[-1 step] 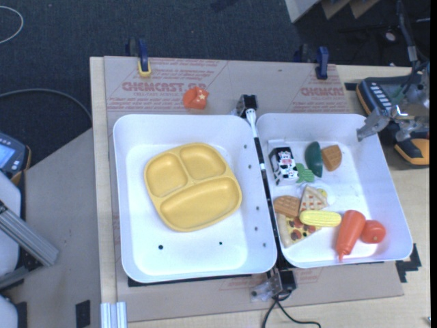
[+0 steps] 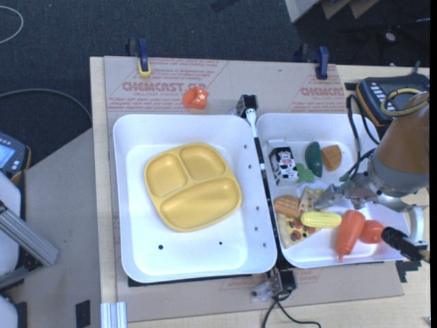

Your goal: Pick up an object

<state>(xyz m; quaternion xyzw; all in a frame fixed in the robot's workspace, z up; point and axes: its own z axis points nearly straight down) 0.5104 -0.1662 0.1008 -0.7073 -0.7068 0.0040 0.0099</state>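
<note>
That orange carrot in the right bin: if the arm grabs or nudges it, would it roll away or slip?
The carrot looks like a smooth, glossy toy, so it may well slip between hard fingers. Its tapered shape would probably make it roll in a curve rather than straight. It lies close to the corn, which might stop it rolling that way.

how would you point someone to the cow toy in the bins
Look in the right bin, the one crowded with toy food. Near its upper left corner, beside the divider between the bins, lies the cow toy. It alone is black and white; the neighbouring pepper is green.
</note>
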